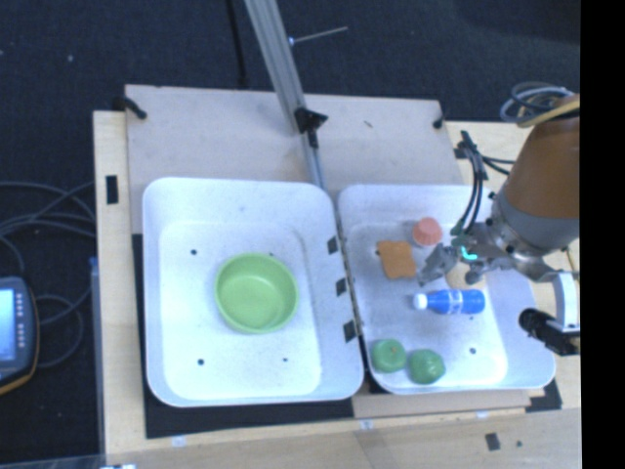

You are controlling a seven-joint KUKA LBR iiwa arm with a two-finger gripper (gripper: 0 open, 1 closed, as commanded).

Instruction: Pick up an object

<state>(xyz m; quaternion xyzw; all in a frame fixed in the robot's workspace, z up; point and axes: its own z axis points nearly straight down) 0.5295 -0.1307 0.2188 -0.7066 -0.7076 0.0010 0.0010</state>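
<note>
Two shallow white bins sit side by side on the bench. The left bin carries a lime-green bowl, upright, roughly at the middle of its floor. The right bin carries the rest: an orange-brown block near its upper left, a small pinkish-red round object just beside it to the upper right, a blue bottle with a white cap lying on its side near the middle, and two green round objects close together at the lower edge – whether they touch is unclear. The arm reaches in from the right, and its gripper hangs over the right bin, between the pinkish object and the bottle (just right of the block). Nothing is visible between its fingers; how wide they stand I cannot tell. A slanted metal pole rises behind the bins.
</note>
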